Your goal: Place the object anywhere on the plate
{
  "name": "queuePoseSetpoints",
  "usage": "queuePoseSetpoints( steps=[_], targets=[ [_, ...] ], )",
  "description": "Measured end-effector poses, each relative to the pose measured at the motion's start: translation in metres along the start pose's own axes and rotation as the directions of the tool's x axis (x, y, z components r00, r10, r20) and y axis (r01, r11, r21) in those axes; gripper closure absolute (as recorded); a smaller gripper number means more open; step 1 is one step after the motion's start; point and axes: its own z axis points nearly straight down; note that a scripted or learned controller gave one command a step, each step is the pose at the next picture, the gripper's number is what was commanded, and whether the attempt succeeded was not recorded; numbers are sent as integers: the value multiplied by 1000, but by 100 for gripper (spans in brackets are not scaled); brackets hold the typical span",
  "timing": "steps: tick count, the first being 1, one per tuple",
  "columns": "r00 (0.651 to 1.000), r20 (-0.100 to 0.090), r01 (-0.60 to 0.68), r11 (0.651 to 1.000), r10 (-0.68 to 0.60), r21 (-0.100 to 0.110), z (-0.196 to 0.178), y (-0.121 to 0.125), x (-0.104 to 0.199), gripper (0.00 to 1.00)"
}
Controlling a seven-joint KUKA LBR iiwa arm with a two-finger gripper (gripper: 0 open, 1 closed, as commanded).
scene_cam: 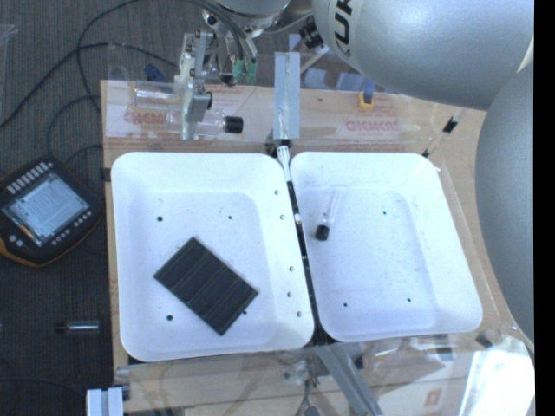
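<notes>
A dark ribbed rectangular plate [206, 284] lies flat and turned at an angle in the left bin [139, 198], toward its front. A small clear tube with a black cap [325, 216] lies in the right bin [416, 232], close to its left wall, with the cap end nearer the front. My gripper [196, 102] hangs over the bench strip behind the left bin's back rim, well away from both the tube and the plate. Nothing shows in its grasp.
A grey upright metal bar [287, 94] stands behind the seam between the bins. A teach pendant [45, 208] lies on the dark floor to the left, and a small cylinder [78, 326] rests near the left bin's front corner. The big grey arm [434, 33] fills the top right.
</notes>
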Motion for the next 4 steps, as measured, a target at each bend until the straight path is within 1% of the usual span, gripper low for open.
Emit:
queuePoseSetpoints(
  steps=[2, 3, 4],
  targets=[
    [1000, 2, 0, 1000, 0, -6, -17, 2, -2, 100],
    [899, -2, 438, 899, -438, -1, -33, 2, 55, 100],
    [738, -1, 675, 738, -675, -1, -34, 3, 90, 100]
  ],
)
